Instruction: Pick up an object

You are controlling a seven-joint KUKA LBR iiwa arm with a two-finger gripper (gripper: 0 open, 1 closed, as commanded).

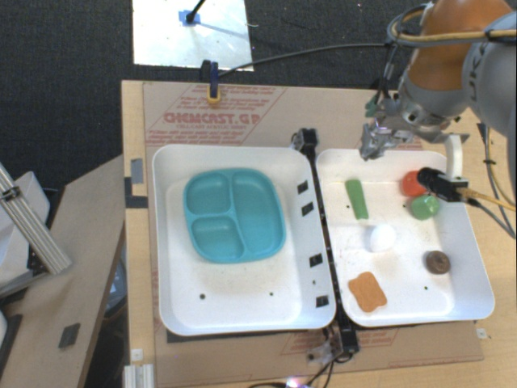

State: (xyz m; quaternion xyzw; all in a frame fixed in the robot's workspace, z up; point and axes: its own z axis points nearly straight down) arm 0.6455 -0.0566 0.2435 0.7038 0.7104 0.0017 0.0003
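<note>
While the gripper point(375, 145) hangs over the right bin's point(464, 253) far edge, I cannot tell its state.

Both white bins point(242, 314) look like smooth, slightly glossy plastic. The teal divided tray point(235, 214) is matt plastic. Under them, the table point(133, 241) shows bare, dull wood, with printed cardboard point(242, 111) lying matt. The orange band point(464, 10) shines glossy.

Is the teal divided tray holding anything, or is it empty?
Empty: all three compartments of the teal tray show bare plastic; it sits flat in the left bin.
</note>
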